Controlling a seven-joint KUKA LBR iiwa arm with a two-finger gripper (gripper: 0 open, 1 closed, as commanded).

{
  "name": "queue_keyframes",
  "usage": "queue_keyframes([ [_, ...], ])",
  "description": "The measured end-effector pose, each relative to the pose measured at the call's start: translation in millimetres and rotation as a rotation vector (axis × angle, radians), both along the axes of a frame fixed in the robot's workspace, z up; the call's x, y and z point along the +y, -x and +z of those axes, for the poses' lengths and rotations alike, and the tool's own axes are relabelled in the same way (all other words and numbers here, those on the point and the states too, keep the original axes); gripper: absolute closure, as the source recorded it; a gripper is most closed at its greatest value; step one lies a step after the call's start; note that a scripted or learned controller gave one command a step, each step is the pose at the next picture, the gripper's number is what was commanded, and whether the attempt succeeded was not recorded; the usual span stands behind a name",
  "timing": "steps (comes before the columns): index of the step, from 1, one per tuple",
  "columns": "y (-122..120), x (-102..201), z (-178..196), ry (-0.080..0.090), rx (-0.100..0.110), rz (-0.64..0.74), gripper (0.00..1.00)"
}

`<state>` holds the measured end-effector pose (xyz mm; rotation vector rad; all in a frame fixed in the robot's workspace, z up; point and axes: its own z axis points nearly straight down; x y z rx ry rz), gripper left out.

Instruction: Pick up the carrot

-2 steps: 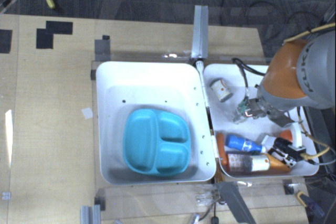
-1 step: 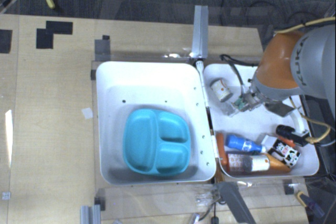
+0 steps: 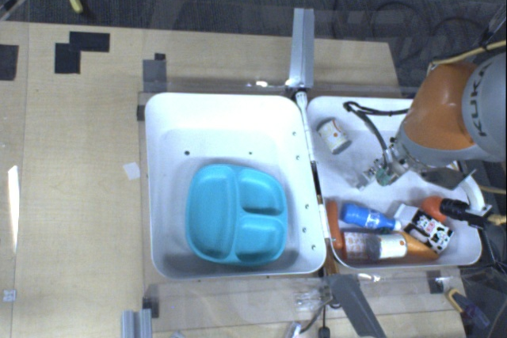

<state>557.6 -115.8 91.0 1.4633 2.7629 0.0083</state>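
Wooden bench (image 3: 79,194), dark carpet behind, two white bins side by side. Left bin (image 3: 170,119) holds blue divided tray (image 3: 236,211). Right bin (image 3: 473,253) crowded along near wall: blue-capped bottle (image 3: 366,216), brown jar (image 3: 372,246), black-and-white block (image 3: 429,230). Carrot (image 3: 421,252) looks wedged under that clutter, orange ends poking out near left wall and right of jar. Gripper (image 3: 383,172) hovers above bin middle, well apart from carrot; jaw state cannot tell. Carrot likely light, stiff, smooth toy; pinch across exposed end, neighbours crowd it.
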Motion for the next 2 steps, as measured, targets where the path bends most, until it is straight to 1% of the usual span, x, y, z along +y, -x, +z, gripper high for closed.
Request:
queue_keyframes([
  [1, 10, -74, 0, 0.006, 0.0, 0.244, 1.0],
  [2, -49, -59, -1, 0.003, 0.001, 0.216, 1.0],
])
